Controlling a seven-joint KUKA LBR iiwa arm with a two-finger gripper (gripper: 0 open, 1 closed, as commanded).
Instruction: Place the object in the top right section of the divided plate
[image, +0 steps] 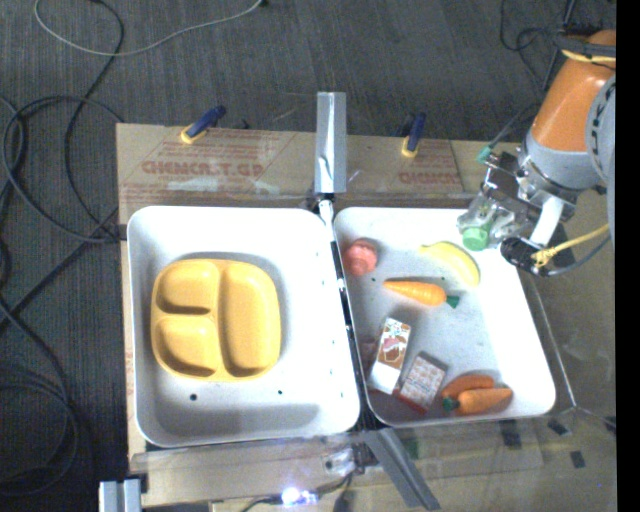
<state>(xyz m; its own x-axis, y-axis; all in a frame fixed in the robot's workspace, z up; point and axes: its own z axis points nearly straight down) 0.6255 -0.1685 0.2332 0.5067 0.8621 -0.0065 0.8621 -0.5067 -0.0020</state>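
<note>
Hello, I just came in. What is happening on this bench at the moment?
A grey and orange robot arm hangs over the top right corner of the right bin, its claw near a small green object. That bin holds two carrots, a banana, a pink ball and two small cartons. The yellow divided plate sits in the left bin, nothing placed on it yet.

Yellow plate (215, 318) sits in the left bin (150, 420); gripper (487, 228) hovers over the right bin's (535, 345) far right corner, a green object (474, 236) between its fingers, above the banana (455, 262)
</note>
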